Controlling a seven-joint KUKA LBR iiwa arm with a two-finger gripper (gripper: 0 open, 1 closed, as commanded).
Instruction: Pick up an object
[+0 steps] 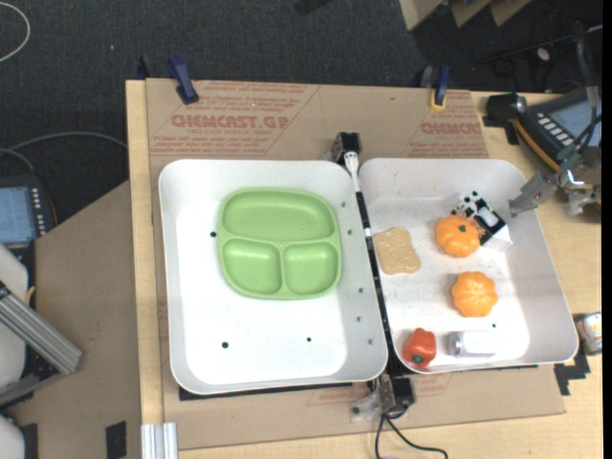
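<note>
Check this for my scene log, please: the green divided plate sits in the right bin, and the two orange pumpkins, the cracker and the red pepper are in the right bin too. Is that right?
Not quite. The camera view shows the green divided plate in the left bin, not the right one. The rest stands: the two orange pumpkins, the cracker and the red pepper are in the right bin.

This is a lab: a cardboard-covered bench (pixel 287 113) held by clamps (pixel 182 79), two white bins (pixel 191 256), loose cables (pixel 57 146) on the floor.
</note>
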